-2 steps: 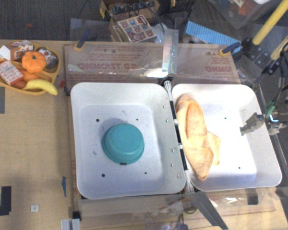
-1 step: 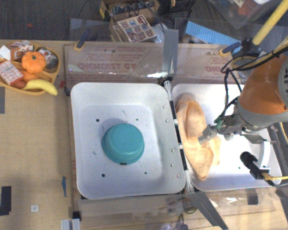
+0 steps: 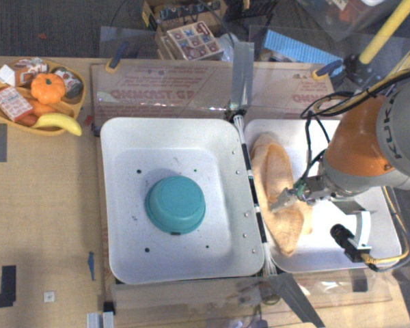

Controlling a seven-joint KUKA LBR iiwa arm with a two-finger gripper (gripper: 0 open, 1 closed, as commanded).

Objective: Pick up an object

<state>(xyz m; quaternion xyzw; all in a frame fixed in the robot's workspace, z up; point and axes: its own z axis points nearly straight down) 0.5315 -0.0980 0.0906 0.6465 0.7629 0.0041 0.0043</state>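
Where the arm (image 3: 369, 142) reaches in from the right of the frame, its gripper (image 3: 285, 200) sits low over the right bin (image 3: 389, 241), tips touching a tan bread loaf (image 3: 279, 183). Whether the loaf is actually gripped, cannot tell. Loaf lies along the bin's left wall, long axis running top to bottom of frame, one end toward the upper edge, the other near the bin's lower left corner. Left bin (image 3: 123, 149) at centre holds an upturned teal bowl (image 3: 176, 204), well apart from the loaf. Upper left of frame: a dish (image 3: 0, 104) with a banana (image 3: 58, 122) and small pumpkin (image 3: 48, 88).
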